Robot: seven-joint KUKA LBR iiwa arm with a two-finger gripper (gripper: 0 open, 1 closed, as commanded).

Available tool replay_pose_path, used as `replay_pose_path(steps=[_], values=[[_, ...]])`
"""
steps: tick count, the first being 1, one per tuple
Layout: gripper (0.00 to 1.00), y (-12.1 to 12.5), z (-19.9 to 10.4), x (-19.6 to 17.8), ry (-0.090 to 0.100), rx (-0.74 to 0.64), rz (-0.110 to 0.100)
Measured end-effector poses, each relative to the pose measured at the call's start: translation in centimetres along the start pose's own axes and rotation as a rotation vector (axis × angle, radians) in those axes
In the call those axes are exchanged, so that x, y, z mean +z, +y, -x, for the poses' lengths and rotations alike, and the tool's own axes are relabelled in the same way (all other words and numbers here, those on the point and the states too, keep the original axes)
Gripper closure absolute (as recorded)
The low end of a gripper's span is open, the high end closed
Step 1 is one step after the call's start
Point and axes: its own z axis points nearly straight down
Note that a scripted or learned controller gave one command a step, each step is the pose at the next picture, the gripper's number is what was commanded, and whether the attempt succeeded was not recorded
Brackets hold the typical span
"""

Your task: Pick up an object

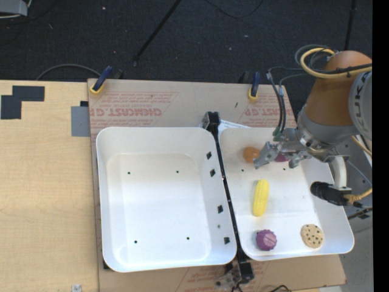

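Cardboard [159, 105] under bins, mirrored "CHEMCRET"

- Both bins [158, 140]: white plastic, smooth, faint sheen.
- Worktop [42, 187]: pale wood-look board, matt.
- Sheet [182, 105] under the bins: brown cardboard, matt, printed red lettering.
- End effector [281, 153]: grey metal, dull finish.
- Arm band [337, 90]: orange, smooth, glossy.
- Corn cob [261, 198]: yellow, ribbed, looks plastic.
- Cookie [312, 236]: tan, speckled, matt.
- Purple object [265, 239]: slight gloss.
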Motion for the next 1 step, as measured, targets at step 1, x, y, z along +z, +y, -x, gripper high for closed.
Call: replay_pose_path(steps=[1], values=[[0.00,-3.53,1.50,11.14,0.001,0.002,-0.007]])
